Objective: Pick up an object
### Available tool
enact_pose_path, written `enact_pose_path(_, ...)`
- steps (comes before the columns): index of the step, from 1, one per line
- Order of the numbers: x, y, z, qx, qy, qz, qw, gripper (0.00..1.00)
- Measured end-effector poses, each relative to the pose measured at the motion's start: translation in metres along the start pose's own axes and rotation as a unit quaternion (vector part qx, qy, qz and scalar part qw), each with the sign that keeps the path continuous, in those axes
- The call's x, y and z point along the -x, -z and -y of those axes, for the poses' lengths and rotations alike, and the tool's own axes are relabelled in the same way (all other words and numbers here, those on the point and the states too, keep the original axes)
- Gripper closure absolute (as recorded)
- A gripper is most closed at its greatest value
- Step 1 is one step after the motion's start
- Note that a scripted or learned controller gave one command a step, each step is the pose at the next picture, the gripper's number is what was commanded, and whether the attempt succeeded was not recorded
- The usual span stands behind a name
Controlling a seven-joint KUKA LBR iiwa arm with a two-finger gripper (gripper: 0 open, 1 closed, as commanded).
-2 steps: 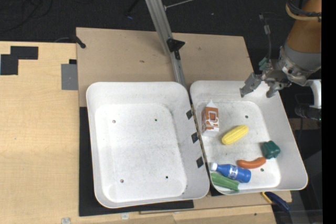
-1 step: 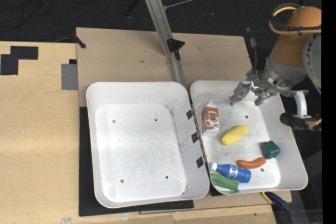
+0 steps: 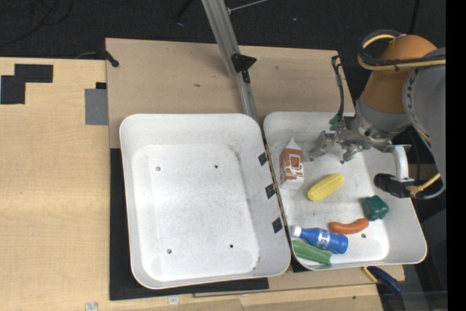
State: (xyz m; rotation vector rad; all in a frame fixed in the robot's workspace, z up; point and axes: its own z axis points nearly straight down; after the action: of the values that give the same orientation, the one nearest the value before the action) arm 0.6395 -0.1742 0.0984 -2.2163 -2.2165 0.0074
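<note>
The right bin [image 3: 408, 247] holds several small objects. A white and orange carton [image 3: 292, 165] leans by its left wall. A yellow corn cob [image 3: 325, 187] lies in the middle, and a dark green block [image 3: 376, 207] sits to its right. An orange sausage shape [image 3: 348, 226], a blue bottle [image 3: 322, 239] and a green cucumber shape [image 3: 312, 253] lie near the front edge. My gripper [image 3: 333, 151] hangs over the back of this bin, just behind the corn and right of the carton. Its fingers are spread open with nothing between them.
The left bin [image 3: 138, 156] stands beside the right one, with black clips along their shared wall. A slanted metal rail [image 3: 218, 18] rises behind the bins. The arm's orange band [image 3: 397, 62] and cables [image 3: 404, 186] occupy the right side.
</note>
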Motion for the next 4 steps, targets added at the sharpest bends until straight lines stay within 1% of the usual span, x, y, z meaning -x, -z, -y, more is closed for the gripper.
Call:
enact_pose_path(1,0.001,0.014,-0.001,0.003,-0.001,0.000,1.0000,1.00)
enact_pose_path(2,0.005,0.057,-0.001,0.005,-0.002,0.001,1.0000,1.00)
enact_pose_path(3,0.006,0.100,0.000,0.006,-0.001,0.001,1.0000,1.00)
enact_pose_path(4,0.007,0.131,0.000,0.005,0.000,0.001,1.0000,1.00)
